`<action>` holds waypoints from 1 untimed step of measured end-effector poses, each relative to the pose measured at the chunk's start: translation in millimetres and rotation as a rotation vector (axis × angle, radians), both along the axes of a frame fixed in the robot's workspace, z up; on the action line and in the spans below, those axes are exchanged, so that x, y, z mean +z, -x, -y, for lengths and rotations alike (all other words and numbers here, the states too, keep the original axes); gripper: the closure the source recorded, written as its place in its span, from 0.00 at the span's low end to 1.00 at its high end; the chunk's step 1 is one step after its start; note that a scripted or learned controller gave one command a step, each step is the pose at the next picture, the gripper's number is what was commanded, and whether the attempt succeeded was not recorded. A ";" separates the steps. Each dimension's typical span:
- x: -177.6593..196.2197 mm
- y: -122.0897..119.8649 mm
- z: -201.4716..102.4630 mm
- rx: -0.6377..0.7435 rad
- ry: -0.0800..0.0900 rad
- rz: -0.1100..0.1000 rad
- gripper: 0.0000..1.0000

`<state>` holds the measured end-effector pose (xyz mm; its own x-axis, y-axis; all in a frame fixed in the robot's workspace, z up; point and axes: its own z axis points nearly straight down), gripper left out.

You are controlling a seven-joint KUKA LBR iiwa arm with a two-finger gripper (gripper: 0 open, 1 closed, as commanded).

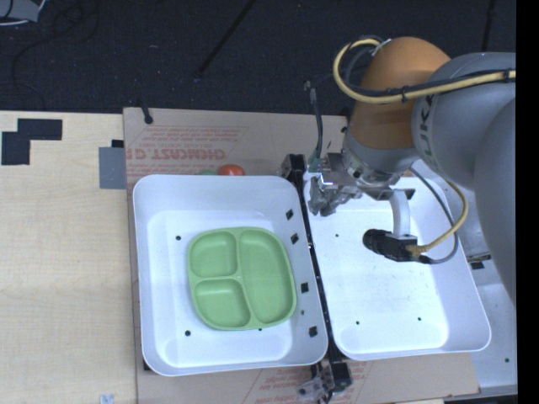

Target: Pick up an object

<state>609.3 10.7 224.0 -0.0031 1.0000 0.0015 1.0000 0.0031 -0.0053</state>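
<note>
Status, view-left to view-right, everything referenced to my gripper.

Far to its left, on the bare bench: one black L-shaped patch and one grey square patch (flat marks, can't say more than that).

One cardboard sheet with red print lies under both bins. Its exposed strip is behind the bins, left of the gripper and further back.

Two white bins, side by side. The left bin sits wholly to the gripper's left. In it is one green plate with three compartments, lying flat on the bin floor, roughly centred. That's the task's thing. It is left of the gripper and nearer the camera, well apart from it, on the other side of the seam between the bins.

One red-orange round thing sits on the cardboard just behind the left bin's far rim, left of the gripper at about the same depth. It's partly hidden by the rim (can't identify it).

The gripper itself is over the far left corner of the right bin, just beside the seam. Open or closed: cannot tell from this angle.

One arm, grey, with one orange band, is behind and to the right of the gripper.
</note>
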 end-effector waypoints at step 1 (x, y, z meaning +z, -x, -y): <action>-7.3 11.9 -57.3 0.001 0.000 0.000 1.00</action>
